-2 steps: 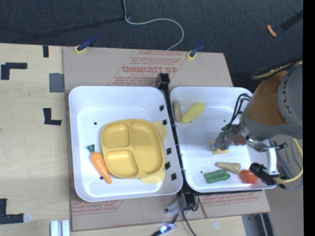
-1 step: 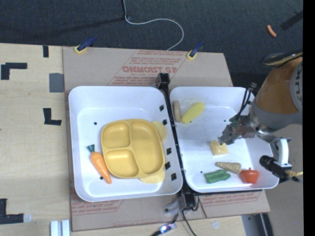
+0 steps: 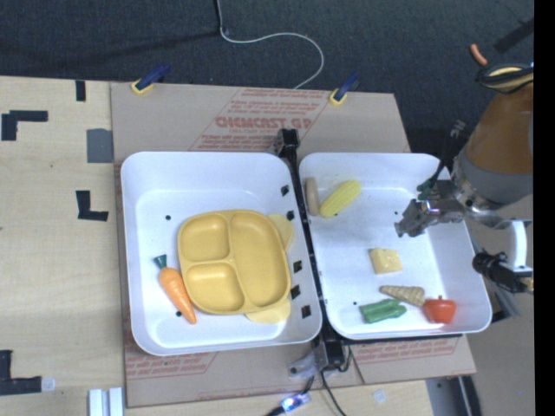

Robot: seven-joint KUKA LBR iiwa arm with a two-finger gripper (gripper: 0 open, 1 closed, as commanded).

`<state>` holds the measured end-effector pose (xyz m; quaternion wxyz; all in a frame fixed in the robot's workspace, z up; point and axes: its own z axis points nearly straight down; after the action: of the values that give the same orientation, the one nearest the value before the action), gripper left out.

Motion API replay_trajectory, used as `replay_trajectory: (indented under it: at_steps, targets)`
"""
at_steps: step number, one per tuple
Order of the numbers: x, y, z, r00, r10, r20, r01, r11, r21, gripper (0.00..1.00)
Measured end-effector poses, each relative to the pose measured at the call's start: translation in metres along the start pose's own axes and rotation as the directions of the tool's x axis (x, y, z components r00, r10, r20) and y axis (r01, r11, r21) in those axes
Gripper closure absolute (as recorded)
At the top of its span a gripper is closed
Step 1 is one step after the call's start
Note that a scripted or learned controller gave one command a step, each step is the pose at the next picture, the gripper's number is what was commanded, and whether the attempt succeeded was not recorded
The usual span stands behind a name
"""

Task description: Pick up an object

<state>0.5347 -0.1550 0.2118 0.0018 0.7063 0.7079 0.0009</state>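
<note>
The pincer [image 3: 414, 222] is seen above the right bin [image 3: 381, 165], close to its right wall, with dark fingers pointing left and down over bare white floor. Whether the fingers are spread or closed cannot be told at this size and angle; nothing is seen between them, so no object is judged to be held.

Nearest to the pincer, a pale yellow cheese block [image 3: 385, 260] lies just below and to the left, apart from the fingers. A corn cob [image 3: 339, 198] is found farther left, near the divider between the bins, with a slim tan stick [image 3: 310, 197] just beside it against the wall. Along the near edge of the right bin a cone [image 3: 404, 294], a green pod [image 3: 381, 311] and a red tomato [image 3: 440, 310] are grouped; the cone and the pod are touching or nearly so.

In the left bin [image 3: 139, 232] a yellow tray [image 3: 232, 260] with compartments is laid over a flat yellow piece [image 3: 269, 313], and a carrot [image 3: 176, 291] rests beside the tray at its left.

The task is judged to be at its start: no object is lifted, and all lie on the bin floors. What is left is the whole pick: a target is to be chosen, the pincer lowered over it, closed and raised. The cheese block is judged the likeliest target, being the closest, though this cannot be confirmed.
</note>
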Motion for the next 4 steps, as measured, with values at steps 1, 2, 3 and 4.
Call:
replay_trajectory:
  at_steps: [1, 2, 3, 4]
  targets:
    - [0.001, 0.0, -0.013, 1.0, 0.001, -0.001, -0.001, 1.0, 0.004, 1.0]
    - [0.05, 0.019, -0.013, 1.0, -0.005, -0.003, 0.005, 1.0, 0.005, 1.0]
    - [0.087, 0.055, -0.02, 1.0, -0.004, -0.002, 0.004, 1.0, 0.003, 1.0]
    - [0.119, 0.086, -0.011, 1.0, -0.002, -0.001, 0.002, 1.0, 0.004, 1.0]
